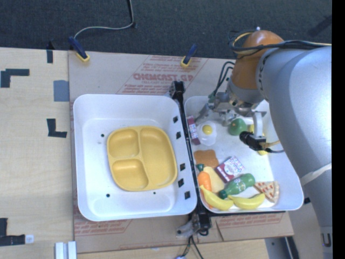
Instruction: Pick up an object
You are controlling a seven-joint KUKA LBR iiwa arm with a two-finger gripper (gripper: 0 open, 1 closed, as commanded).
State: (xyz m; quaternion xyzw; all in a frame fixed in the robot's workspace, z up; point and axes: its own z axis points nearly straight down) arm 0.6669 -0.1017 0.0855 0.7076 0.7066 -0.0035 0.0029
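My gripper (pixel 222 111) hangs low over the back of the right bin (pixel 288 179), below the orange band of the wrist. Just in front of it lies a toy fried egg (pixel 207 130), and a round green piece (pixel 236 126) sits to the egg's right, close under the gripper. Nothing shows held in the gripper. Toward the front of the bin lie a brown toast slice (pixel 206 157), a pink packet (pixel 231 167), a green bottle (pixel 237 184), a pizza slice (pixel 268 190), two bananas (pixel 233 201) and an orange carrot (pixel 204 179).
The left bin (pixel 89 161) holds a yellow divided plate (pixel 142 157). A purple packet (pixel 192 131) stands against the right bin's left wall. The grey arm covers the right bin's back right corner. Black clips line the seam between the bins.
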